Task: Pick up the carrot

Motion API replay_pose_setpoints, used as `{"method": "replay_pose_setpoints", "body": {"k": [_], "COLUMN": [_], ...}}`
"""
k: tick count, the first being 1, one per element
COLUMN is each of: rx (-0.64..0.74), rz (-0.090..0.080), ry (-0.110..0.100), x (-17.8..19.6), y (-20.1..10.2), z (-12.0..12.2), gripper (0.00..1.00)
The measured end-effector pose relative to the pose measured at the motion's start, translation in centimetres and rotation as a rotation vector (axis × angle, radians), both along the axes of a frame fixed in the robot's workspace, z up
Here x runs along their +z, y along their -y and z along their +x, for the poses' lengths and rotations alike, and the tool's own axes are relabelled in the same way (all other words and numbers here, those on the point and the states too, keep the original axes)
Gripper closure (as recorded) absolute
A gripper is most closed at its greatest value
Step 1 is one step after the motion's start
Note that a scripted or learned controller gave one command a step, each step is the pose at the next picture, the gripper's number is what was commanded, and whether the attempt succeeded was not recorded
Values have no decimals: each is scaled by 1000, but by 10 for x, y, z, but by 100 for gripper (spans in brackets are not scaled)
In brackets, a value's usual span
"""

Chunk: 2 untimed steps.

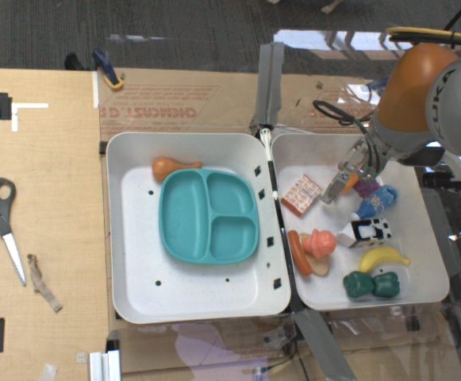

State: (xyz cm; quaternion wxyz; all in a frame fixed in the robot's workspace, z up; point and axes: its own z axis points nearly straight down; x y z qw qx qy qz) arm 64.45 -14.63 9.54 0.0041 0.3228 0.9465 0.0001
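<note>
Orange and slim, the carrot [297, 253] lies along the right bin's [428, 288] left wall at about 8 o'clock, its lower end tucked under a pink toy [320, 243]. I see my gripper [335, 190] over the bin's middle, up toward 1 o'clock from the carrot, fingers slightly parted with nothing between them; purple and blue toys behind it blur together.

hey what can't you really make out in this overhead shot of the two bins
- Gripper: fingers blurred; open or shut unclear in the camera view.
- Carrot: its right side is covered by the pink toy.
- Purple item: partly behind the gripper, identity unclear.
</note>
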Motion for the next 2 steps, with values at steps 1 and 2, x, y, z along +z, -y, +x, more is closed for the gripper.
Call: {"method": "replay_pose_setpoints", "body": {"k": [1, 2], "rx": [4, 6], "rz": [-2, 1], "ry": [3, -4], "x": [10, 95], "y": [0, -37], "z": [1, -16], "gripper": [100, 100]}}
